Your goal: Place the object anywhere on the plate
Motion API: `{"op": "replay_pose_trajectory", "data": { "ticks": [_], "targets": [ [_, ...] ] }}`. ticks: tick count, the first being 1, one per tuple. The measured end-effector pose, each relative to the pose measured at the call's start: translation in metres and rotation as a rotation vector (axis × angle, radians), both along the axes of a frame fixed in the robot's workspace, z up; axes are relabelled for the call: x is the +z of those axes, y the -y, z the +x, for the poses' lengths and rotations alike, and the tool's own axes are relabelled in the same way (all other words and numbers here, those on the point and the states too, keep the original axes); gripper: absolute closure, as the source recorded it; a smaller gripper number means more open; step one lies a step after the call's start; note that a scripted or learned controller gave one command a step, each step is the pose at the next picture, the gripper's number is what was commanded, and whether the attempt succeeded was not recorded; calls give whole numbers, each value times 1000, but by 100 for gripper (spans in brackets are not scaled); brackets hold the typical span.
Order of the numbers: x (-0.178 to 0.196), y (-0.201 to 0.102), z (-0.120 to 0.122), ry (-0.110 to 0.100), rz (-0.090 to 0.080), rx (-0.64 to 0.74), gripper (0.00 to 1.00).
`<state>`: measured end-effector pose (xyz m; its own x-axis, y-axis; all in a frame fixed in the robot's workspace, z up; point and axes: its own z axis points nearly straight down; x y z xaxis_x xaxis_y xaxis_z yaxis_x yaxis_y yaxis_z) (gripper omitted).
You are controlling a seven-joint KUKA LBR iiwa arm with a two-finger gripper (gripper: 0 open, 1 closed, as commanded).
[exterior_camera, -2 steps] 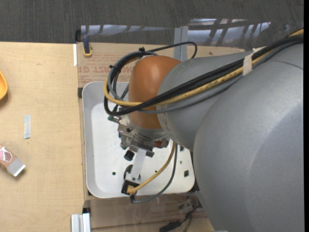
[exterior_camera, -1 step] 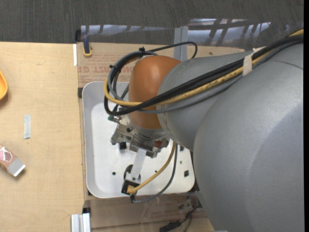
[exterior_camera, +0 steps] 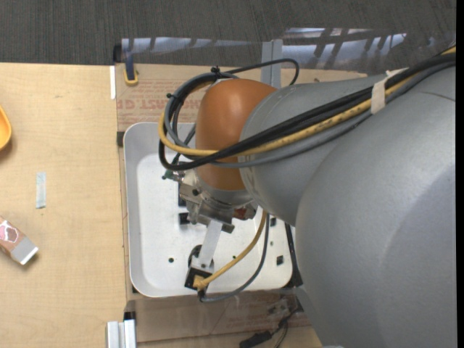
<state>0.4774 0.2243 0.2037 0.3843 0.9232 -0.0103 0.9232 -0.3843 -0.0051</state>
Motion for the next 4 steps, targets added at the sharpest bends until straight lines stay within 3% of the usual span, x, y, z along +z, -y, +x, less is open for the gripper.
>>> {"op": "replay_pose_trajectory", "data": {
  "ticks": [1,2,3,4],
  "targets": [
    [-16,9,0,2,7,440,100],
    [-16,9,0,2,7,440,0],
    [6,36,43,2,10,939,0],
    [-60,31,131,3,9,861,0]
  ]
}}
